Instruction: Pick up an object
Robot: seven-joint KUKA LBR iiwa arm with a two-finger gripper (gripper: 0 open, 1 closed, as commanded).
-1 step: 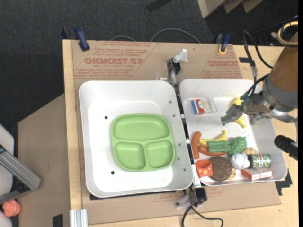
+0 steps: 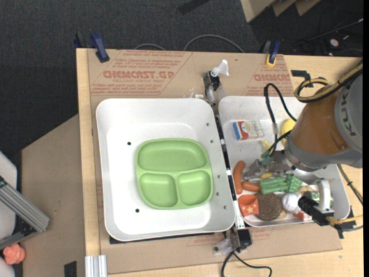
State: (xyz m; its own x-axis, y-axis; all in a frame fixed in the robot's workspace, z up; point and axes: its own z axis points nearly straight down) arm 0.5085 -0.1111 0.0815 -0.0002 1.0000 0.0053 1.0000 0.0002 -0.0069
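Observation:
The right bin (image 2: 253, 105) holds a pile of toy food. A white carton with a blue and red label (image 2: 248, 130) lies near its back, with a yellow piece (image 2: 284, 127) beside it. Toward the front lie an orange sausage (image 2: 238, 176), a small carrot (image 2: 251, 186), a green leafy piece (image 2: 278, 184), a brown round piece (image 2: 267, 206), a red piece (image 2: 247, 203) and a white ball (image 2: 289, 202). My gripper (image 2: 270, 165) is low in this bin, just above the green piece and the sausage. The arm's body hides what lies under it.
The left bin (image 2: 115, 131) holds a green divided plate (image 2: 173, 173). A metal clamp (image 2: 214, 82) stands at the back between the bins. Black cables loop over the right bin's back edge. The orange-banded arm (image 2: 320, 131) covers the right bin's right side.

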